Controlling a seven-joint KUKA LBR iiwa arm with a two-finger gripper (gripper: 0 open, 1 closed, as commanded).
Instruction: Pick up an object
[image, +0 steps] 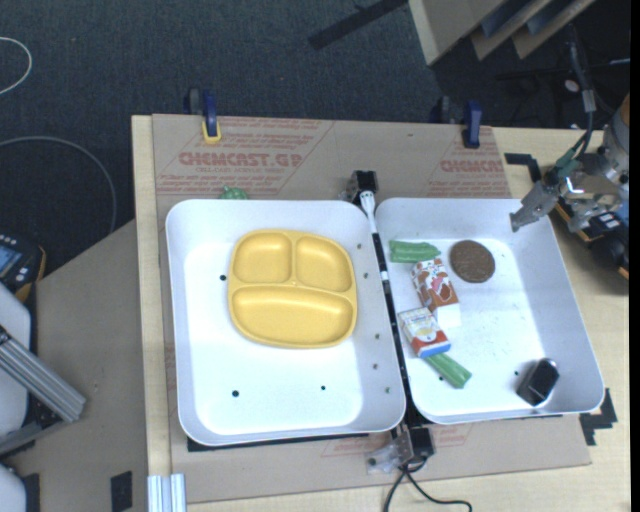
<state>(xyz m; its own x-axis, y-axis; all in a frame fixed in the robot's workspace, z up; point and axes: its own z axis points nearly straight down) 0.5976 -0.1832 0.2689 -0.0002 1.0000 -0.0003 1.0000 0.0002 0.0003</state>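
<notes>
1. Gripper sits at the far right corner of the right bin, above the rim; finger spread too blurry to tell, nothing seen between them.
2. Brown round cookie is nearest, just down-left of the gripper, lying flat.
3. Green bean pod lies left of the cookie.
4. Red-white packet and a small carton lie farther down-left, near each other.
5. Second green pod touches the carton's low end.
6. Black block lies straight below the gripper, well apart, in the near corner.
7. Yellow divided plate lies in the left bin, far left of the gripper.
</notes>
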